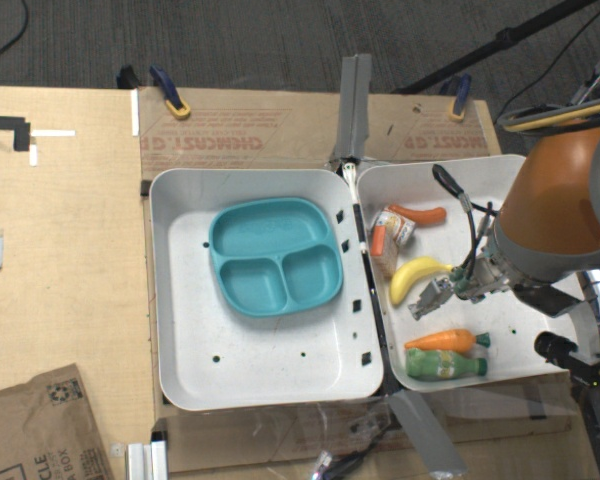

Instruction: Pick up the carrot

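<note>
I am hovering my pincer (432,296) low over the right bin (500,173), just beside the banana (416,274) and a little above the carrot (442,342). Its metal tips are looking slightly spread with nothing between them, so I am carrying nothing at present.

The risk I am weighing is crowding. The carrot is lying on its side near the front wall of the right bin, touching or nearly touching the green bottle (446,366) that is lying along it. If I am coming down a shade too far forward, I am likely pinching the bottle instead, or wedging one tip between the two and nudging the carrot away. Coming down too far back, I am clipping the banana. The carrot's rounded skin may also be letting it roll out of a shallow grip.

The carrot itself is looking orange, tapered, with a green stub at its right end, pointing leftward. The teal tray (276,255) is sitting in the left bin (180,298), well apart.
</note>
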{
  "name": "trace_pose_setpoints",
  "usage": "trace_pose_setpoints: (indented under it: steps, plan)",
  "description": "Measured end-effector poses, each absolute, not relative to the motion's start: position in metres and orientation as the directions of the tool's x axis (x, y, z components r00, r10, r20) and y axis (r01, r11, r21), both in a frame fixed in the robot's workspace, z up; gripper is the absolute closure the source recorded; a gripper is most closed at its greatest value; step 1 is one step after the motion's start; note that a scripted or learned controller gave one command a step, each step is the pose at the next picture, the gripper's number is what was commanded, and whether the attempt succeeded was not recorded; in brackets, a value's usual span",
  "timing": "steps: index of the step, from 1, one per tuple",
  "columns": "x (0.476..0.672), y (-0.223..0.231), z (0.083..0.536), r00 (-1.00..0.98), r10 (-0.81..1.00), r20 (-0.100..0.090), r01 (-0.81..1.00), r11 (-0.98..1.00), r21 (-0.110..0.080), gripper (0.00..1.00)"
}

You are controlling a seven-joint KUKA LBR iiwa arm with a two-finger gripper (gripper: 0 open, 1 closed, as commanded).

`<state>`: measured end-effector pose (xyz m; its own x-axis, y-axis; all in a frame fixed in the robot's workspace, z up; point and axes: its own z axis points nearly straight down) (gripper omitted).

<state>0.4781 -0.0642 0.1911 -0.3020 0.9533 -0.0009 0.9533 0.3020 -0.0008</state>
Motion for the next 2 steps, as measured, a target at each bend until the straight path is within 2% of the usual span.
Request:
trace_pose_setpoints:
  steps: [1,2]
  plan:
    - [0.477,-0.1,0.117,-0.322,0.947,0.0,0.947,0.322,-0.002,0.0]
    - [0.478,-0.032,0.191,-0.569,0.823,-0.002,0.823,0.569,0.001,0.0]
